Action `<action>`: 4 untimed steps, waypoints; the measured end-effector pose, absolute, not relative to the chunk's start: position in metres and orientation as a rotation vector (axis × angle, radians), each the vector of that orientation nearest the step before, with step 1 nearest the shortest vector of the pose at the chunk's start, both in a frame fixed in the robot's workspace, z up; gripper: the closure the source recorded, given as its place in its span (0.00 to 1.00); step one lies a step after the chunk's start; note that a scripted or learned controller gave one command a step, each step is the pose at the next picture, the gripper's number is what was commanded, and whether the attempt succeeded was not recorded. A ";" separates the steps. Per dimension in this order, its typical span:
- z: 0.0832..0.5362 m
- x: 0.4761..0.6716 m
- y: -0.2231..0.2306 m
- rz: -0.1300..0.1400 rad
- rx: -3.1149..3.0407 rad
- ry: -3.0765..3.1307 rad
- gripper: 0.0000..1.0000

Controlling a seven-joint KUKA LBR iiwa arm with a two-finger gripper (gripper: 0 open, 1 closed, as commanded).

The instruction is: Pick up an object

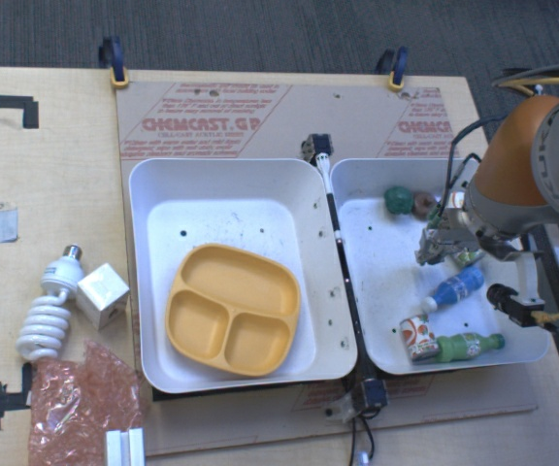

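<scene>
Lying just below the gripper, a blue bottle looks like the likeliest pick, since it sits tilted on the floor of the right bin with open space around it. Whether the gripper is open or closed cannot be told from this slanted view, and nothing shows between its tips. Further below, against the bin's near wall, a green bottle lies on its side touching a small red and white can. Above and to the left, a green ball and a brown round thing rest near the far wall. Well to the left, the left bin holds a yellow divided tray, probably parked as clutter.
</scene>
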State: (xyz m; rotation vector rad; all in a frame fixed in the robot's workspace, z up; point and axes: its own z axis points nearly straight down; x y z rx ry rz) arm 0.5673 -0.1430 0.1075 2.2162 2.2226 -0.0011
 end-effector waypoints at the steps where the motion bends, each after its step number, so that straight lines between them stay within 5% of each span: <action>1: 0.107 0.567 -0.143 -0.001 2.217 2.223 0.00; 2: 0.092 0.536 -0.103 0.000 2.222 2.220 0.00; 3: 0.102 0.537 -0.103 0.002 2.220 2.220 1.00; 4: 0.102 0.537 -0.103 0.002 2.220 2.220 0.00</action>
